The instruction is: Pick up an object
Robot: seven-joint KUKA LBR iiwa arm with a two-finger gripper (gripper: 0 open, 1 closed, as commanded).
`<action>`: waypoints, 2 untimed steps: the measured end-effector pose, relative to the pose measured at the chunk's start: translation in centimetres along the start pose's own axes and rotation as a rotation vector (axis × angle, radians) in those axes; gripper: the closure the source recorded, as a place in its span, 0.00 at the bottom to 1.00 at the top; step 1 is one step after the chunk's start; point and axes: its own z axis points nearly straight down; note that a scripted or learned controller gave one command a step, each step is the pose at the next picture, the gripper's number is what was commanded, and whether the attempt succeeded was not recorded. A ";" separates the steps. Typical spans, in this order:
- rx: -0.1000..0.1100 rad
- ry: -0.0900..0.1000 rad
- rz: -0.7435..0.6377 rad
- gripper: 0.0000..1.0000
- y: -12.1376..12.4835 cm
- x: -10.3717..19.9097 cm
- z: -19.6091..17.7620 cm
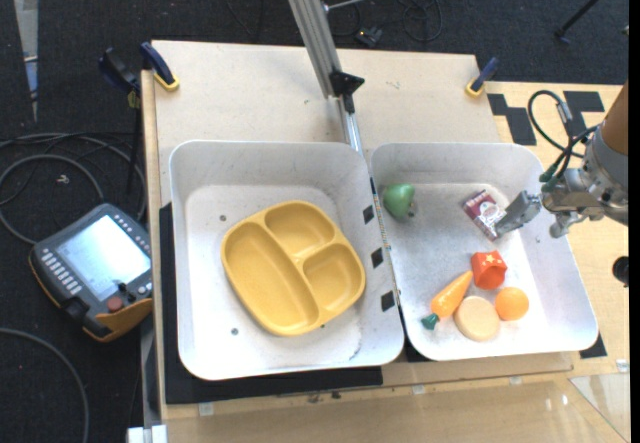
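Note:
The right bin (560, 326) holds several small items. A green pepper-like toy (399, 199) lies at its far left. A pink and silver packet (482, 211) rests near the back. Toward the front are a red block (488, 269), an orange ball (511, 303), a carrot (450, 296) and a cream round piece (477, 319). My gripper (540, 217) hangs over the bin's right side, just right of the packet. Its fingers are spread open with nothing between them.
The left bin (200, 171) holds a yellow divided plate (293, 266). A slanted metal pole (315, 26) rises from the wall between the bins at the back. Cables loop around the wrist at the right edge.

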 end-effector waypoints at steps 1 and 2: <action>-0.001 0.000 0.002 0.00 0.0 0.0 0.0; 0.006 0.002 0.003 0.00 -0.5 0.4 6.3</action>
